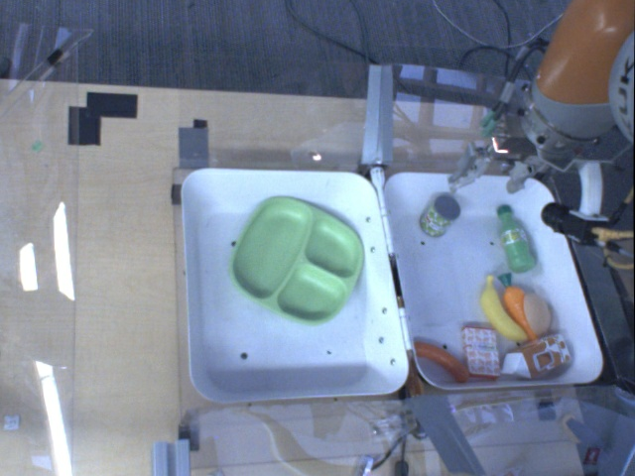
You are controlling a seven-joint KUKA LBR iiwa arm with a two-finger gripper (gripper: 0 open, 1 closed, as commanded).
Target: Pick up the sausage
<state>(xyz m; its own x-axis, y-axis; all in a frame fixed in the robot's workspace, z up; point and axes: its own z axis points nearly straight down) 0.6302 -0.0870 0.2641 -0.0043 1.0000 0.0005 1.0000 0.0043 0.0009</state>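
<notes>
Pale wood worktop (109, 296), two shallow white bins seated on it side by side, touching: left bin (198, 296), right bin (585, 350). Black tape patches (97, 115) are stuck near the far-left corner.

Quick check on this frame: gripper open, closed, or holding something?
Gripper: open, holding nothing, above the far edge of the right bin. The sausage lies at that bin's near left corner.

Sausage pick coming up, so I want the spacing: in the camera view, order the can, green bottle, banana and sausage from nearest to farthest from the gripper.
From the gripper:
1. Can, just below-left, top of the right bin.
2. Green bottle, below it; close to the can's distance.
3. Banana, mid-bin.
4. Sausage, bottom-left corner of that bin.
</notes>
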